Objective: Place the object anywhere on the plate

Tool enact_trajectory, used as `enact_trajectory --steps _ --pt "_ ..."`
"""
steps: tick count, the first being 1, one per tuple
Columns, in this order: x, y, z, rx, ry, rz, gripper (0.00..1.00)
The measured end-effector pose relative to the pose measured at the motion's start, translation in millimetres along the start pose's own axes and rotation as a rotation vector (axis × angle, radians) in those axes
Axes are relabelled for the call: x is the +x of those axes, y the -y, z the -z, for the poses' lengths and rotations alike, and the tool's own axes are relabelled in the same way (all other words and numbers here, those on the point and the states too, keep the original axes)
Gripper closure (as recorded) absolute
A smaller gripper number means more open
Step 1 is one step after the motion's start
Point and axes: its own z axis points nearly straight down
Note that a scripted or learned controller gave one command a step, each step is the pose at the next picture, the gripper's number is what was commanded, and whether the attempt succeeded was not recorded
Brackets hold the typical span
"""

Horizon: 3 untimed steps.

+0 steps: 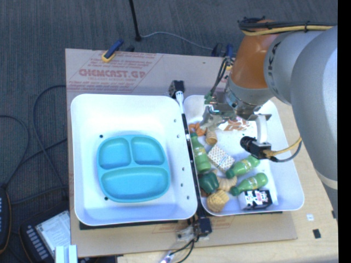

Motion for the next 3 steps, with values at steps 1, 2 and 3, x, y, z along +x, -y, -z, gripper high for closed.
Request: enact_trajectory --steps 1,2,3 --pt "133.4 55.9 31.4 -0.003 -0.002 0.002 1.00" --pt "103.0 -11.8 48.4 -0.004 0.001 -0.002 1.00" --pt "149.6 -62.7 100.3 -0.005 0.000 0.000 1.00"
